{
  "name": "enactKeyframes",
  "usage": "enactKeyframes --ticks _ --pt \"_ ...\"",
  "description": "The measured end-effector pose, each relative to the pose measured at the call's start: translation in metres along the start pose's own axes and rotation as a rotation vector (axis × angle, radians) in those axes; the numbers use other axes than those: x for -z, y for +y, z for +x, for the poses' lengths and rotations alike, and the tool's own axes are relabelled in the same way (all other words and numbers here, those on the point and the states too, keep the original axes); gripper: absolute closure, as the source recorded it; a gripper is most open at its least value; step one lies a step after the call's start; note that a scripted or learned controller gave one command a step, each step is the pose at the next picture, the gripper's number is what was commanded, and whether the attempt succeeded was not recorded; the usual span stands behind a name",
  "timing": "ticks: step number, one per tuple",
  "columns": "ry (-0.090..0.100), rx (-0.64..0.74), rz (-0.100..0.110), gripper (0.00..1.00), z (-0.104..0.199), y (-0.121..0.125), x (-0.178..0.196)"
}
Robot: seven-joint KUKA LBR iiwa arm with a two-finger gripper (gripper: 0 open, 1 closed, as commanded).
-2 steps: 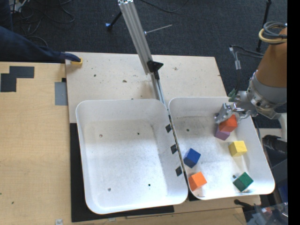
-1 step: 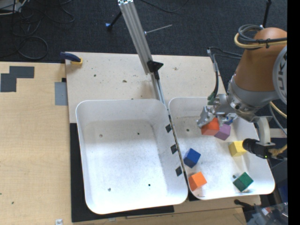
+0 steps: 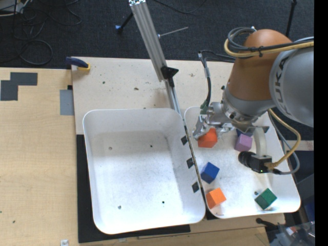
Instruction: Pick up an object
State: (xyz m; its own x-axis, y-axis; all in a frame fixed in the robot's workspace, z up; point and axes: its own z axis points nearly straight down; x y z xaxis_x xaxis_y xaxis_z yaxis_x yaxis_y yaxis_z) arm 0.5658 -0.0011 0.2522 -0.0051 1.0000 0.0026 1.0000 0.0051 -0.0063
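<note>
2 white bins (image 3: 102, 122), 5 blocks in the right one, gripper (image 3: 205, 132) over red-orange block (image 3: 207, 139), grip unclear

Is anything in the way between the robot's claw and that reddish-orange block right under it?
Nothing visible: the two-finger gripper sits directly at the reddish-orange block in the right white bin. The purple cube and blue cube lie apart.

A blue clamp (image 3: 78, 63) sits at the bench's (image 3: 118, 83) far left corner. A slanted aluminium rail (image 3: 152, 45) rises from the bench's far edge.
</note>
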Motion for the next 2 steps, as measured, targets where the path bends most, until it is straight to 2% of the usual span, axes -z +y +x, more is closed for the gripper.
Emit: enactKeyframes --ticks 1,2 --pt "0.000 -0.001 0.000 1.00 0.054 -0.004 0.000" --pt "-0.002 -0.002 0.003 1.00 0.098 0.001 -0.019"
